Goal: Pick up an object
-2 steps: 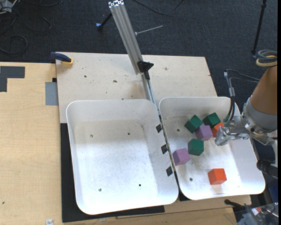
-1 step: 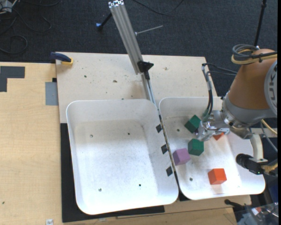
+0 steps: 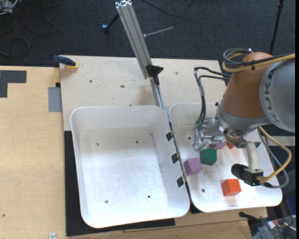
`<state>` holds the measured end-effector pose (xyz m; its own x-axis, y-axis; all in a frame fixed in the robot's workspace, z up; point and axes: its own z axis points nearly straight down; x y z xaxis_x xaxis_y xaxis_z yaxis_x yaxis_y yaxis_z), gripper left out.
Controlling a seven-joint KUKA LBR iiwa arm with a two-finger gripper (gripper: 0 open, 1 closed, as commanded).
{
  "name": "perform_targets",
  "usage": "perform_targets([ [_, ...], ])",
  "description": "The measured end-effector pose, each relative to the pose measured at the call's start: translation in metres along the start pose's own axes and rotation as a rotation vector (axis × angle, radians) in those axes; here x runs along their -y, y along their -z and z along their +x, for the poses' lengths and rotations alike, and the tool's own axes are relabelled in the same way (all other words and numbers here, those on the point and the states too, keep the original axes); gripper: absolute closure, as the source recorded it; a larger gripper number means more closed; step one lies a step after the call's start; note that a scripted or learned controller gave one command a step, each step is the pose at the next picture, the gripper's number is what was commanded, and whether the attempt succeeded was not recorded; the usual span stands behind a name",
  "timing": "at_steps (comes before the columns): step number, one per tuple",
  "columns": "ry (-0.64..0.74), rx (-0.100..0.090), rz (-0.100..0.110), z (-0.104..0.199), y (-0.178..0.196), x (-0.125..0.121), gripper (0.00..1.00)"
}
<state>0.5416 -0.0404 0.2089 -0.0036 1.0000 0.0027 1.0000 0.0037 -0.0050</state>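
Hand (image 3: 203,139) low in right bin (image 3: 269,195), grip state unclear, green cube (image 3: 208,157) just below it, purple cube (image 3: 192,166) beside divider, orange cube (image 3: 230,187) apart near front

the arm's wrist (image 3: 239,118) covers most of the gripper (image 3: 205,139) and part of the right bin (image 3: 269,195).

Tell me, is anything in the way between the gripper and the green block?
Nothing visible. The gripper sits in the right bin, right at the green block. The purple block lies beside it, lower left, and the orange block sits apart.
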Motion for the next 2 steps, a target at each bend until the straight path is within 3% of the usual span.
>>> perform_targets([
  [2, 0.000, 0.001, -0.001, 0.101, 0.004, -0.010, 1.00],
])
